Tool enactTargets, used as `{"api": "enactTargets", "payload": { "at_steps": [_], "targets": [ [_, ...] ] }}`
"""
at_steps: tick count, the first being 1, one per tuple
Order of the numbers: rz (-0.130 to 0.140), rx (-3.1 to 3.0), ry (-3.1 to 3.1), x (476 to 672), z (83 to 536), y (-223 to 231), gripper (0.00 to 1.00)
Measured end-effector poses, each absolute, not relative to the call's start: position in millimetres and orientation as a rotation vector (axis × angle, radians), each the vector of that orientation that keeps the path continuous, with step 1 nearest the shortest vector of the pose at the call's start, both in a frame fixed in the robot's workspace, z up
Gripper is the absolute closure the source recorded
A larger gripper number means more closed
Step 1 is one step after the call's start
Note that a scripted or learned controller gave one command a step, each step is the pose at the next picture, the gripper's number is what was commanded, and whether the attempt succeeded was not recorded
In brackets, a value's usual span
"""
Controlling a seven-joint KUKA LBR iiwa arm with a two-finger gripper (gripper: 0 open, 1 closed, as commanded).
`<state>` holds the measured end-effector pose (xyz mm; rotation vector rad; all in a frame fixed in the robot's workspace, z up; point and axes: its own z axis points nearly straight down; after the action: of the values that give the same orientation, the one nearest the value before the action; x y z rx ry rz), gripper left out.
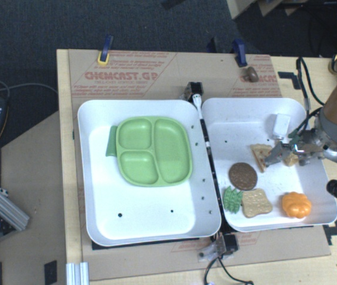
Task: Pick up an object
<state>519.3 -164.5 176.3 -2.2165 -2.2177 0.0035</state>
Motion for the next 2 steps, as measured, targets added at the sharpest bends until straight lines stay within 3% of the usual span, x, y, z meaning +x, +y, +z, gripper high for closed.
{"api": "enactTargets", "payload": {
  "at_steps": [2],
  "targets": [
    [-0.003, -2.222, -2.219, 523.2, 84.6, -156.6, 0.00]
  ]
}}
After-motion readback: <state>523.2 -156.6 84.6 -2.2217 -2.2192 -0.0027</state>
